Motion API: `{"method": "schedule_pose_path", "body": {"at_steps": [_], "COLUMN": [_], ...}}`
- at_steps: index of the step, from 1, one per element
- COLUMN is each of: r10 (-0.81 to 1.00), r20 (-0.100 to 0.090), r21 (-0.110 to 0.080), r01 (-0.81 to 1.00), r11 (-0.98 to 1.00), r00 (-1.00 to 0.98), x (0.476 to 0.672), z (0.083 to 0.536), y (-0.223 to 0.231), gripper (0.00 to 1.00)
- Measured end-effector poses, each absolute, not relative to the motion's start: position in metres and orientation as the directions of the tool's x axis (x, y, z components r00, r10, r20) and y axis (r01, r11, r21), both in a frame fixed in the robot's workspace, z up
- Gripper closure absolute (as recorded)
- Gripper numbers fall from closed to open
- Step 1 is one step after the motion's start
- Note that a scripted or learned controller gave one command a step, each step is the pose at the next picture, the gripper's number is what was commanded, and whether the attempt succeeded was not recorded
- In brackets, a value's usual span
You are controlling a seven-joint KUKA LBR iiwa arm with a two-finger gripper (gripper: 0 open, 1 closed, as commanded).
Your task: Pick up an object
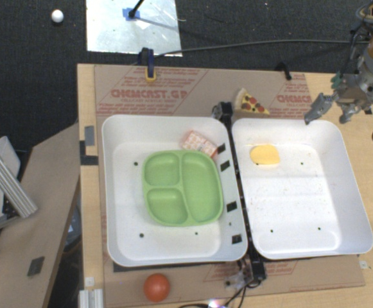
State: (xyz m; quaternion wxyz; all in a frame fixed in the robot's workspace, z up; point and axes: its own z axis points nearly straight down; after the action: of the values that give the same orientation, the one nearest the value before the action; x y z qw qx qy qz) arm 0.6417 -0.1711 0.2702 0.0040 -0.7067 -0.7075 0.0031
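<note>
A yellow oval object (264, 154) lies in the right bin (353, 191), near its back left corner. In the left bin (119, 172) rests a green divided plate (182, 187), with a pink wrapped item (199, 143) just behind it. My gripper (332, 106) hangs at the upper right, above the right bin's back right edge, its two fingers spread open with nothing between them. It is well right of the yellow object.
A pizza-slice toy (251, 102) lies on the cardboard behind the bins. An orange ball (156, 287) sits in front of the left bin. A blue clamp (147, 63) holds the cardboard at the back. A metal rail (3, 175) juts in at left.
</note>
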Motion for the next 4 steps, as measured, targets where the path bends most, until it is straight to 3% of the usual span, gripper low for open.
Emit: {"method": "schedule_pose_path", "body": {"at_steps": [1, 2, 4], "r10": [1.0, 1.0, 1.0], "r20": [-0.001, -0.001, -0.001], "r21": [0.002, 0.001, 0.003], "r01": [1.0, 1.0, 1.0], "r11": [0.003, 0.002, 0.005], "r00": [-0.003, -0.002, -0.005], "x": [0.644, 0.636, 0.649], "z": [0.278, 0.234, 0.143], "y": [-0.17, -0.168, -0.178], "gripper": [0.0, 0.0, 0.0]}}
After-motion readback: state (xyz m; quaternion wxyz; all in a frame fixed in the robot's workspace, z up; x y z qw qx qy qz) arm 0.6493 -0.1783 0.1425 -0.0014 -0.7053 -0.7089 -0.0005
